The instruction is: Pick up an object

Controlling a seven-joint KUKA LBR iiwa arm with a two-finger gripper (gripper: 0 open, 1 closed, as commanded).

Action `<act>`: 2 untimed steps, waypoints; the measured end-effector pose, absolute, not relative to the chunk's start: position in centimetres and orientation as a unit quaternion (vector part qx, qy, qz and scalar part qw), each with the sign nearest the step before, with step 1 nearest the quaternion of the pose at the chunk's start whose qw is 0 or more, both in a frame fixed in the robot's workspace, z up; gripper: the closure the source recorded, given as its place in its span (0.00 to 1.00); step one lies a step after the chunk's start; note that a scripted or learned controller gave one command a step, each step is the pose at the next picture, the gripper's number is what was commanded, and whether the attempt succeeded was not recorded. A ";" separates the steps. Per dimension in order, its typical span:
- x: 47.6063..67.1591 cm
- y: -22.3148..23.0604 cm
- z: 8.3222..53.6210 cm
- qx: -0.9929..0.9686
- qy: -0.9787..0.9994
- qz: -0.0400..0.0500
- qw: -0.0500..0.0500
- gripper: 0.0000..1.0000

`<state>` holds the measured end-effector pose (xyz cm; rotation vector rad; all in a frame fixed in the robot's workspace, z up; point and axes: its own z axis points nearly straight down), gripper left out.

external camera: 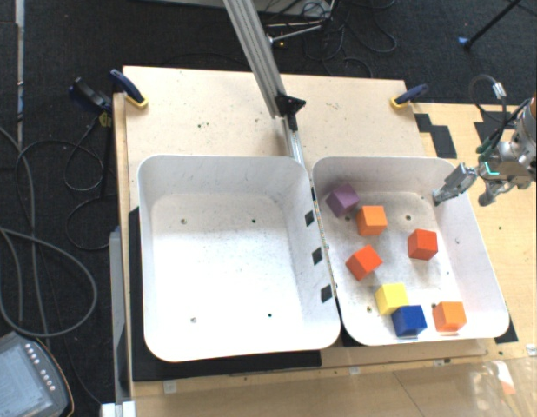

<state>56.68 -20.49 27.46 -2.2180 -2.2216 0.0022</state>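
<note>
- Your gripper (469, 188) hangs at the right bin's (477, 233) three-o'clock rim, its two fingers spread apart with nothing between them.
- One finger (451, 185) juts inward over the bin's upper right corner; the other sits nearer the wrist, above the bench (251, 111).
- Seven blocks lie in that bin, all clear of the gripper.
- The purple block (341, 200) sits at eleven o'clock, just beside an orange block (371, 220).
- A red block (422, 244) rests toward three o'clock, nearest the fingers.
- A second orange block (363, 261) lies near the centre.
- At six o'clock you see the yellow block (390, 297) touching the blue block (409, 321), with a third orange block (449, 316) beside them.
</note>
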 end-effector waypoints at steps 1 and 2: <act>56.7 -20.5 27.6 -0.706 -0.708 0.000 0.000 0.00; 57.5 -19.9 21.8 -0.706 -0.708 0.001 0.002 0.00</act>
